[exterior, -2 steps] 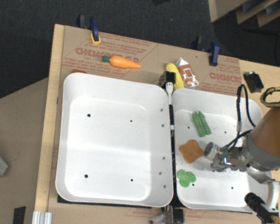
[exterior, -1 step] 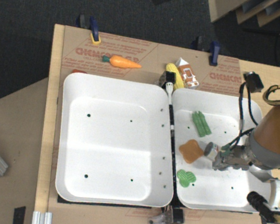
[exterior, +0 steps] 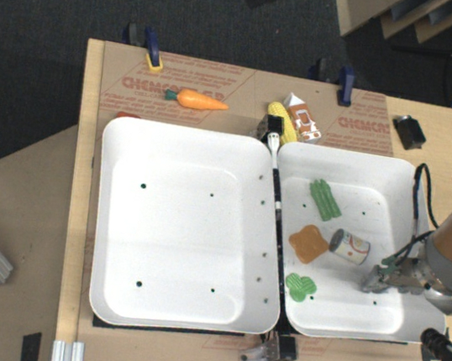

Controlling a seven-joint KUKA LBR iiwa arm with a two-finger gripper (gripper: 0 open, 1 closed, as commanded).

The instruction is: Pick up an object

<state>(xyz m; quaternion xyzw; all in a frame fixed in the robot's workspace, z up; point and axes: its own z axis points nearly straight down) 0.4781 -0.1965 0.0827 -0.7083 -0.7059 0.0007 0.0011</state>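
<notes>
1. Gripper (exterior: pixel 378 280) low in right bin (exterior: pixel 405 174), near its front-right corner, on or just above the floor; open or closed state impossible to tell from this angle, nothing seen held
2. Nearest candidate: small can (exterior: pixel 351 248), lying on its side just up-left of gripper, apart from it, not touching
3. Farther left of gripper: flat brown piece (exterior: pixel 309 245), touching or nearly touching the can; green lumpy toy (exterior: pixel 301 288) left and slightly nearer the front edge; long green piece (exterior: pixel 324 199) well up-left toward the back
4. Risk: closing where it sits now, probably on bare bin floor, since no object lies under the tool; empty grasp likely
5. Risk: can on its side probably rolls; a sideways nudge from the tool likely pushes it into the brown piece rather than between the jaws
6. Risk: brown piece looks thin and flat, hard to get under, likely slip or scrape on the bin floor
7. Risk: tool close to the bin's right wall and front rim, some chance of snagging on either during a lift or reposition
8. Left bin (exterior: pixel 120 201) far left of gripper, not part of this pick; carrot (exterior: pixel 196 101) and corn (exterior: pixel 278 116) lie beyond the bins on the bench, well away from gripper
</notes>
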